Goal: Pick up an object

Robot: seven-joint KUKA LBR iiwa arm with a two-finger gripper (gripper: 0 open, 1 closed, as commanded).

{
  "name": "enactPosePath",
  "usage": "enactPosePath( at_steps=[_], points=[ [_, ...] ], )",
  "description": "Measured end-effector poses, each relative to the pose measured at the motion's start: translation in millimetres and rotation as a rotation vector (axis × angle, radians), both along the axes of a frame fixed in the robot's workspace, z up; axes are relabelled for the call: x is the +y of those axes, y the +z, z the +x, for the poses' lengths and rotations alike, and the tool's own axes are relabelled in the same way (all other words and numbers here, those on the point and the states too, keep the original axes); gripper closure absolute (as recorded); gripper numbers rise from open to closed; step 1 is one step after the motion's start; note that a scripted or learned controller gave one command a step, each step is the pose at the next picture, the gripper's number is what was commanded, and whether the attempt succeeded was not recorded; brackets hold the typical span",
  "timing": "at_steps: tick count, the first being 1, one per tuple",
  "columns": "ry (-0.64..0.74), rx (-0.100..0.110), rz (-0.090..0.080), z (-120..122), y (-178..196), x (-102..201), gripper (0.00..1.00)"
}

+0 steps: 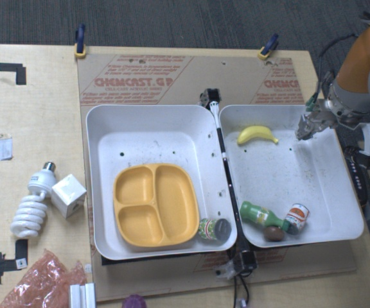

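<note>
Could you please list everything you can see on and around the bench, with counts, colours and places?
Bins: 2, white, side by side on the bench.
Plate: 1, yellow, three compartments, in the left bin.
Jar: 1, greenish with dark lid, lying in the left bin's near right corner.
Banana: 1, yellow, far part of the right bin.
Bottle: 1, green, lying near the right bin's front edge.
Can: 1, red and white, right of the bottle.
Brown lump: 1, by the bottle; kind unclear.
Light bulb: 1, white spiral, left of the bins.
Cube: 1, white, beside the bulb.
Clamps: 2, blue and yellow, on the board's far edge.
Gripper: 1, grey, over the right bin's far right corner.
</note>
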State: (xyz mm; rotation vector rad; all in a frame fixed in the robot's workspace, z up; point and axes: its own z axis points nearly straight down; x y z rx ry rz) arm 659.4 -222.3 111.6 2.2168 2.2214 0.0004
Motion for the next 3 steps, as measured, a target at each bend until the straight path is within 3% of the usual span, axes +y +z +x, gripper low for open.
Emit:
enactPosePath(
  at_steps=[3],
  points=[
    [0.0, 0.0, 0.0, 0.0, 0.0, 0.1, 0.0]
  ],
)
